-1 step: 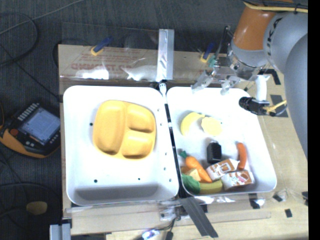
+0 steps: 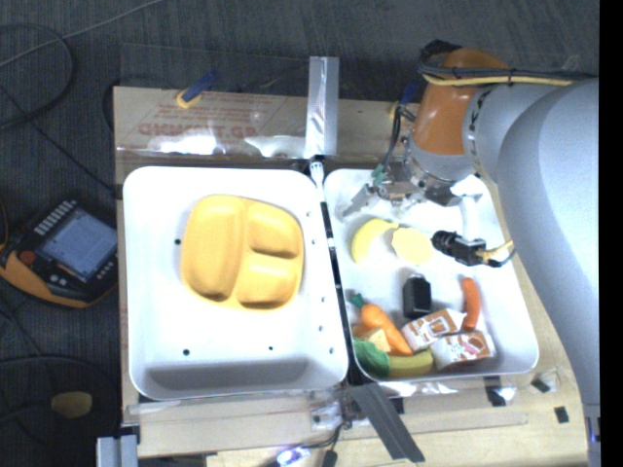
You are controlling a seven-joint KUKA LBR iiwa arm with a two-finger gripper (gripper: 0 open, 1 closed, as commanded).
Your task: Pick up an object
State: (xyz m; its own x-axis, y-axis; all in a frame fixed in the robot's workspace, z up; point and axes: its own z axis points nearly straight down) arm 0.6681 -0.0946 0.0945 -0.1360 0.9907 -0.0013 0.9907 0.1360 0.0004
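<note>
camera view: the gripper (image 2: 382,195) hangs with fingers spread wide, holding nothing, over the right bin (image 2: 506,353) at its 11 o'clock corner. just at its 5 o'clock lie pale yellow slices (image 2: 389,241). a carrot (image 2: 382,327) lies toward 6 o'clock. the left bin (image 2: 156,358) holds a yellow tray (image 2: 241,251).

A robot lab, not a home: a plain wooden table (image 2: 146,115) bolted with metal brackets stands on dark grey carpet (image 2: 58,377), loose cables (image 2: 39,52) trail over the floor, and a handheld control unit (image 2: 68,251) lies beside the table
</note>
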